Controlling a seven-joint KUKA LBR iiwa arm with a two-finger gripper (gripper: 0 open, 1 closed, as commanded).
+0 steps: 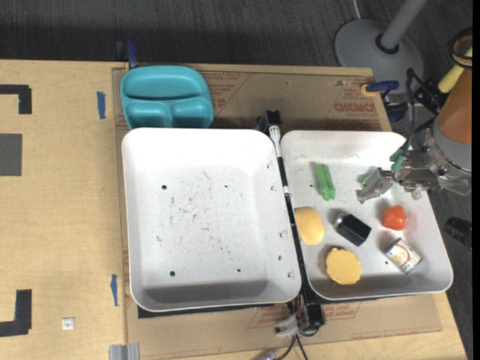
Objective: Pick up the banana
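The arm (457, 118) runs off the right edge — its gripper (373, 184) a grey blur.

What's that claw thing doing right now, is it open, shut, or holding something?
Gripper: hangs over the right bin, nothing seen between its fingers; open or shut cannot be told.

The arm (459, 118) shows an orange band up top, a rounded collar over a paler grey ring. Under it sits a boxy grey metal wrist, with black cables looping off its upper side. The gripper (373, 184) is dull grey metal, angular and chunky, with a small green patch on the wrist block just behind it.
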